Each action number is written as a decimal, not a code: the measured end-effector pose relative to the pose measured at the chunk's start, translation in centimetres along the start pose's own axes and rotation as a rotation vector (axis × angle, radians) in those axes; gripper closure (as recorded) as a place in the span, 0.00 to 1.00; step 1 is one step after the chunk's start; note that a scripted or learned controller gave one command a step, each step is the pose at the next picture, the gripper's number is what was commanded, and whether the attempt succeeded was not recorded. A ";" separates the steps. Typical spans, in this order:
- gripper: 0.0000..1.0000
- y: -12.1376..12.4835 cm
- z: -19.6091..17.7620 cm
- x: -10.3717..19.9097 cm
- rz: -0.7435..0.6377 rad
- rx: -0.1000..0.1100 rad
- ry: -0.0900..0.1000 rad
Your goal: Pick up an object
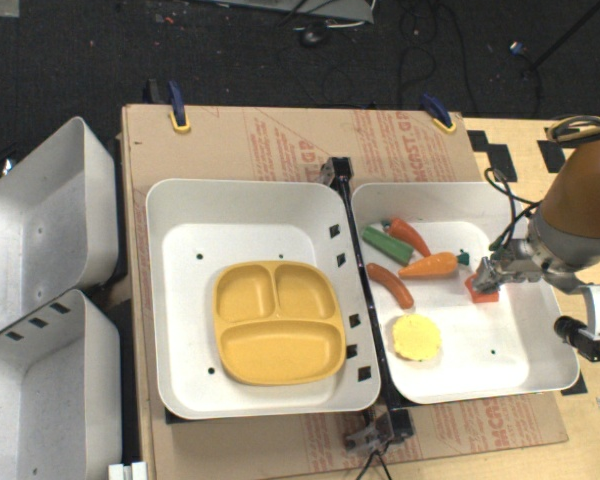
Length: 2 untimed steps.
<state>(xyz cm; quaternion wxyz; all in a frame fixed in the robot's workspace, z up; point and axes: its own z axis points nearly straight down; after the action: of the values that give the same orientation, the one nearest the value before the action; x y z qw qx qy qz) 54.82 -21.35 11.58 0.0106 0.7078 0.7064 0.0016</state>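
1. Camera view, left bin: yellow divided tray, lying flat.
2. Right bin: green piece, two red-orange pieces, carrot, yellow disc.
3. Gripper: low at a small red block near the bin's right side; cannot tell whether the jaws are apart or together.

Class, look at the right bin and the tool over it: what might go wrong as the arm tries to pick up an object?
1. The tool sits at a small red object, partly hidden; a grip may slip.
2. The carrot, green piece and red sausage lie close together, so one could get knocked.
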 end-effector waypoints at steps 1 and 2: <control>1.00 -0.3 -4.4 0.0 -0.003 0.014 0.012; 1.00 -0.1 -9.4 -0.1 -0.004 0.013 0.011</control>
<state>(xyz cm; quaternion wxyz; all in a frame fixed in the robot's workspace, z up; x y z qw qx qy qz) 54.55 -21.35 21.02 0.0023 0.7063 0.7079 0.0009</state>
